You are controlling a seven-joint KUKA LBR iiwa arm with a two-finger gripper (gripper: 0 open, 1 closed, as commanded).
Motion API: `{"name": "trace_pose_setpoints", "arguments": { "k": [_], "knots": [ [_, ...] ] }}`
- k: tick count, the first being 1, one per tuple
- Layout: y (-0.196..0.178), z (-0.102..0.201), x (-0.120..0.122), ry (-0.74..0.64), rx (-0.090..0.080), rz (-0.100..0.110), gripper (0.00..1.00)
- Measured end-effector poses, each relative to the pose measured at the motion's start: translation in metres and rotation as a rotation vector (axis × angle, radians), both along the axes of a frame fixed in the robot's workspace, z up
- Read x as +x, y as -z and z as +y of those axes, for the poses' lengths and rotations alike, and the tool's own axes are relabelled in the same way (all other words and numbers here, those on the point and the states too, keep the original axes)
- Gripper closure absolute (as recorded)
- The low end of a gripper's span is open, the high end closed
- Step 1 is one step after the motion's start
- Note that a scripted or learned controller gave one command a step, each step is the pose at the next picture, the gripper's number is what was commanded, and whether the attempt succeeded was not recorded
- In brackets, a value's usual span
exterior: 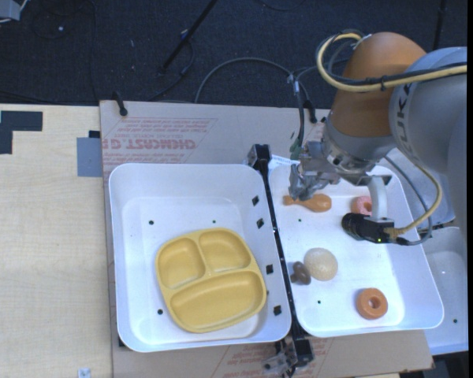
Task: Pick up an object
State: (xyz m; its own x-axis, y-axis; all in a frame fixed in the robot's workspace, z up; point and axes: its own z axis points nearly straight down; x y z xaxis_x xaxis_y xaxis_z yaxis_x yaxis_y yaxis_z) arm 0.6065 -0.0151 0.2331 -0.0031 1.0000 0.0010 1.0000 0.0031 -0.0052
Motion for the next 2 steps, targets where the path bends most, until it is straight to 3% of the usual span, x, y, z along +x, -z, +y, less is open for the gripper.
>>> {"name": "trace_pose_setpoints", "arguments": {
  "k": [2],
  "knots": [
    [0.0,0.099,-0.001,-0.001,0.0,-0.002,1.0]
  ]
}}
